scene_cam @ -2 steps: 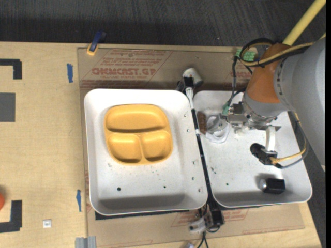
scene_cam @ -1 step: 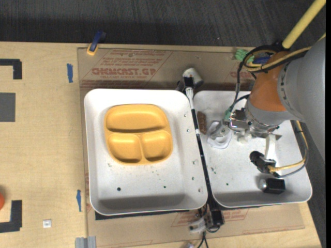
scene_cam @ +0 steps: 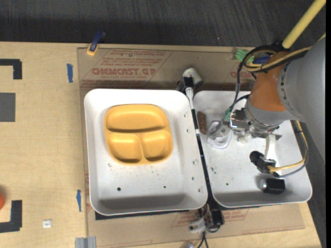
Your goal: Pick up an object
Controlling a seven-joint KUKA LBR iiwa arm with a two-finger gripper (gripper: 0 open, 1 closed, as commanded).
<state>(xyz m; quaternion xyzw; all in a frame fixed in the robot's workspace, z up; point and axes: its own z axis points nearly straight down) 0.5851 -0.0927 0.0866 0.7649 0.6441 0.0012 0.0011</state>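
Note:
In the right bin (scene_cam: 232, 190), a small clear plastic object (scene_cam: 217, 138) lies near the left wall. A small brown object (scene_cam: 202, 122) lies just left of it, against the divider. My gripper (scene_cam: 231, 126) hangs low over the upper left of this bin, right beside the clear object and perhaps touching it. The grey wrist and orange band above hide much of the gripper. A yellow divided tray (scene_cam: 138, 133) with three compartments lies in the upper half of the left bin (scene_cam: 139, 190).
The two bins meet along a dark divider (scene_cam: 199, 149). The arm (scene_cam: 289, 87) covers the right bin's upper right part. Cardboard (scene_cam: 129, 68) lies under the bins on the wooden bench. A small white item (scene_cam: 190, 75) sits behind the bins.

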